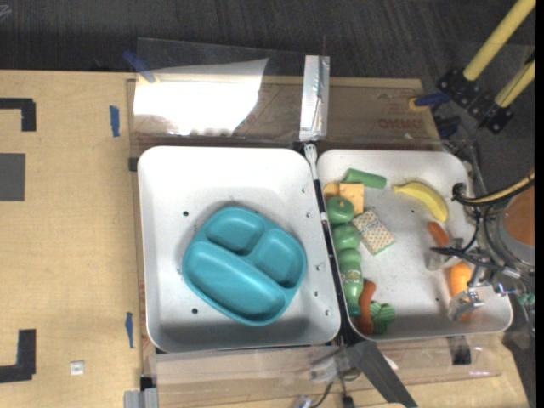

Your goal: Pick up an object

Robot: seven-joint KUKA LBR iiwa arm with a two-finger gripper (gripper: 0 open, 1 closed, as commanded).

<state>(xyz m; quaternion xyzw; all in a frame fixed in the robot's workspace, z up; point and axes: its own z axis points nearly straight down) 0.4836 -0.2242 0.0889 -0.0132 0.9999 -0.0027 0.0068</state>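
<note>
Smooth teal compartment plate (245, 264) in left bin (161, 177). Right bin (399, 308): curved yellow banana (423, 198) far right, knobbly green vegetable (346, 246), speckled block (373, 232). Gripper (463, 280) at right rim beside orange piece (458, 277); finger state impossible to tell.

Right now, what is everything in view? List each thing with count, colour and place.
Bins: two, white, side by side on the bench.
Divided plate: one, teal, in the left bin.
Banana: one, yellow, right bin, far side.
Green toy foods: several, along the right bin's left wall.
Patterned block: one, pale, right bin, middle.
Orange pieces: a few, right bin's right side.
Gripper: one, at the right bin's right edge.
</note>
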